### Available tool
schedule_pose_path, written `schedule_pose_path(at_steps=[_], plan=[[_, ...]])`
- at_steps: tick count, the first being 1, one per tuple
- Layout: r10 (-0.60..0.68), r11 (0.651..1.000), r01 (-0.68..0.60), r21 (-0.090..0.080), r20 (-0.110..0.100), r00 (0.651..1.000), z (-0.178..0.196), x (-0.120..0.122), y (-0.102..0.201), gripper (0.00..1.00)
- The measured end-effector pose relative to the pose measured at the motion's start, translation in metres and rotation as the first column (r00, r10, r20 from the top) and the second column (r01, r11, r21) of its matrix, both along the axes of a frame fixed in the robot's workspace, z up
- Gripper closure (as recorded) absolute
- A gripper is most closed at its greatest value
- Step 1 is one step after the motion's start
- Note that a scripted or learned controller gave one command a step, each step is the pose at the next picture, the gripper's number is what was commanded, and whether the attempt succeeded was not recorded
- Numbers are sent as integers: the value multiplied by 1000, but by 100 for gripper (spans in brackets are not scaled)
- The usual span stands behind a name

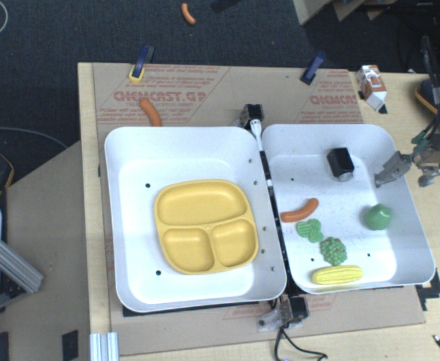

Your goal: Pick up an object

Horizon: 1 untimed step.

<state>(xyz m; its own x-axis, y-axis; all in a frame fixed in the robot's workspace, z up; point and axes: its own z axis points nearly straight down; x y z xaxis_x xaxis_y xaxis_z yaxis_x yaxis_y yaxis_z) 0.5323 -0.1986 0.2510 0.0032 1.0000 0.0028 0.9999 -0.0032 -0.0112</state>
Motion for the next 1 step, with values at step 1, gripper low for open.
schedule_pose_path(at_steps=[1], plan=[[3,1000,-3,-3,11,1000,6,2,0,0]])
